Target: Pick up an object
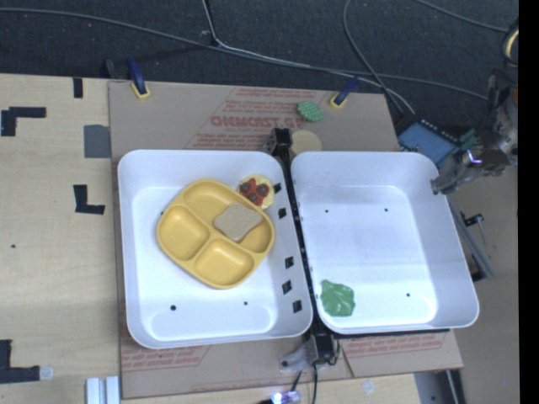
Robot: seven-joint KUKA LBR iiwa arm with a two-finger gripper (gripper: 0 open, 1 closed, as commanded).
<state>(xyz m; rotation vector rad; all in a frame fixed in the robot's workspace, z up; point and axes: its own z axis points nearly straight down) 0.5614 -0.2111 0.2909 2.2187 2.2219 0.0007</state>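
Note:
A yellow divided plate (pixel 202 238) lies in the left bin (pixel 143 310). A tan bread slice (pixel 237 221) rests on the plate. A small red and dark piece (pixel 257 190) sits at the plate's far right rim. In the right bin (pixel 421 225) a green leafy piece (pixel 337 298) lies in the near left corner. My gripper (pixel 459 168) hangs at the right bin's far right edge, outside the rim and well away from all these objects. Nothing shows in its grasp.
A green dotted disc (pixel 309 109) and a pale round piece (pixel 307 140) lie on the cardboard behind the bins. A blue box (pixel 425 140) sits by the right bin's far corner. Cables run across the dark floor at the back.

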